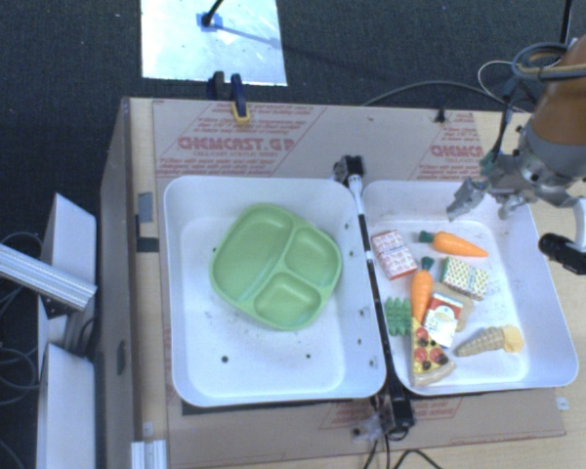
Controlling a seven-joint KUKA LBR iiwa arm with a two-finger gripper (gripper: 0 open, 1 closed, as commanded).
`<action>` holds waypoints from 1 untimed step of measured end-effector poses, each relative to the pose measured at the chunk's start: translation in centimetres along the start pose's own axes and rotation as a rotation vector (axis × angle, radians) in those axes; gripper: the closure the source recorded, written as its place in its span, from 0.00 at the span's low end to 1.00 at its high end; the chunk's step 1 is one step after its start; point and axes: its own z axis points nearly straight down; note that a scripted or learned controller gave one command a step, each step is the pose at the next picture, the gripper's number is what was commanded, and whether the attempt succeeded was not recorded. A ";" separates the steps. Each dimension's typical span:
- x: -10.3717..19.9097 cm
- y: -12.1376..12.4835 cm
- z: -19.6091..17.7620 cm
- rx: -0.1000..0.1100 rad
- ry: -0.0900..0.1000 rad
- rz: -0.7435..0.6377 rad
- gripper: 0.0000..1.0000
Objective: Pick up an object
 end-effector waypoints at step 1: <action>-0.6 1.9 11.1 0.002 0.001 -0.001 0.00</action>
